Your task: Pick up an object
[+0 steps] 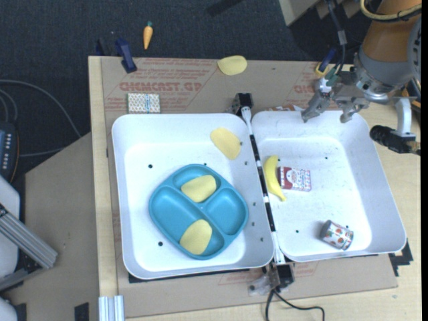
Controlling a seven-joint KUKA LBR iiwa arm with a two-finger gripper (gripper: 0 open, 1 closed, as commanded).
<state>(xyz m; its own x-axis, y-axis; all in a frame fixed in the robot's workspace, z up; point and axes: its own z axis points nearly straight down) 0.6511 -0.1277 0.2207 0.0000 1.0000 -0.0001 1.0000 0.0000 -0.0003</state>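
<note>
banana (271, 178) | R bin, L edge | long axis near-far | gripper (329, 110) open, above far rim

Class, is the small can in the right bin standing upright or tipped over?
Tipped over: the can lies on its side on the right bin floor.

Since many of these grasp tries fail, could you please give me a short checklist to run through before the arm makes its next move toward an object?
1. Gripper open with nothing between its fingers: ok.
2. Gripper over the right bin, at its far edge: ok.
3. Targets in the right bin: banana, small red-and-white packet, can on its side: ok.
4. Can apart from the other items: ok.
5. Banana clear of neighbours: not ok, it lies against the bin's left wall and beside the packet.
6. Whether banana and packet touch: cannot tell.
</note>
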